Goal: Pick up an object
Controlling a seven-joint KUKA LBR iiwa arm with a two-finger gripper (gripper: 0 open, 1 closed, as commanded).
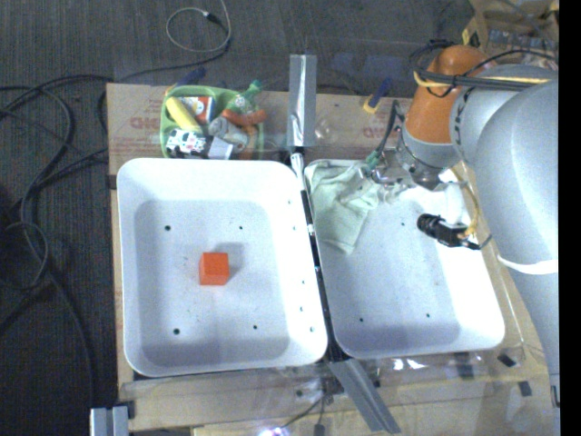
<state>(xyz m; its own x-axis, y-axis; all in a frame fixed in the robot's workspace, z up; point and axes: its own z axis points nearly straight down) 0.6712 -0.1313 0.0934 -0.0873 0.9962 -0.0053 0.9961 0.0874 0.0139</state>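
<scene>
An orange cube (214,268) lies flat near the middle of the left bin (145,334). A pale green cloth (340,205) is crumpled in the far left corner of the right bin (472,334). My gripper (386,173) hangs low over the far edge of the right bin, at the cloth's upper right corner. The grey arm with its orange band (436,98) comes down to it from the right. The wrist hides where the gripper meets the cloth.
A green basket (209,121) of small toys stands behind the left bin. A metal post (301,98) rises between the bins at the back. A black connector with a yellow cable (442,229) sits over the right bin's right side. Loose cables lie on the floor at left.
</scene>
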